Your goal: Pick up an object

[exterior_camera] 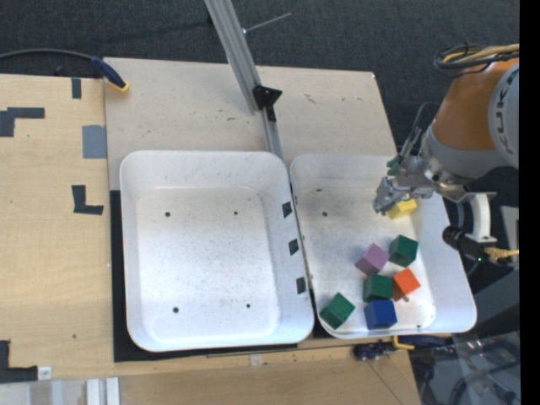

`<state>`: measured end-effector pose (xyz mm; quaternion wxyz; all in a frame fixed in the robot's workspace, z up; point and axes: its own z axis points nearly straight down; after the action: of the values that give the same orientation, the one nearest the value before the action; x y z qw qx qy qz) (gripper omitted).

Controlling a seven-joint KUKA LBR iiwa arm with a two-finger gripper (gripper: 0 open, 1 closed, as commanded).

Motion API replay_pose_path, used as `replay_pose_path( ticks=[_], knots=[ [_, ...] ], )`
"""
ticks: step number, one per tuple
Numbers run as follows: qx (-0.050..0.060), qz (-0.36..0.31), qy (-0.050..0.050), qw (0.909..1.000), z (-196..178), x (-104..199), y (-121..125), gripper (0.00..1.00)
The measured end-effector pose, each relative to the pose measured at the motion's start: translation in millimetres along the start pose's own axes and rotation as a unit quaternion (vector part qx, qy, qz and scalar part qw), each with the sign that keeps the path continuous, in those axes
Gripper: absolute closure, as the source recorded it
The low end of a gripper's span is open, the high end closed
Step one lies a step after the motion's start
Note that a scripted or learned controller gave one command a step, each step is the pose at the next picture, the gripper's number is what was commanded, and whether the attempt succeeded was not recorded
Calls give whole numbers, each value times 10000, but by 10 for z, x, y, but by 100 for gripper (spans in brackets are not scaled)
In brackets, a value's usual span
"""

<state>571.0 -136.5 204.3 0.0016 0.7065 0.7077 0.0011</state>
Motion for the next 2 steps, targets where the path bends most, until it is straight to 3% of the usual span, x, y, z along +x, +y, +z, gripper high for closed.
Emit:
replay_pose_path(
  ticks=[1, 2],
  knots=[
    [5, 1, 1, 10000, -318, 3, 10, 100],
    [22, -23, 14, 10000, -391, 527, -71, 100]
  ],
)
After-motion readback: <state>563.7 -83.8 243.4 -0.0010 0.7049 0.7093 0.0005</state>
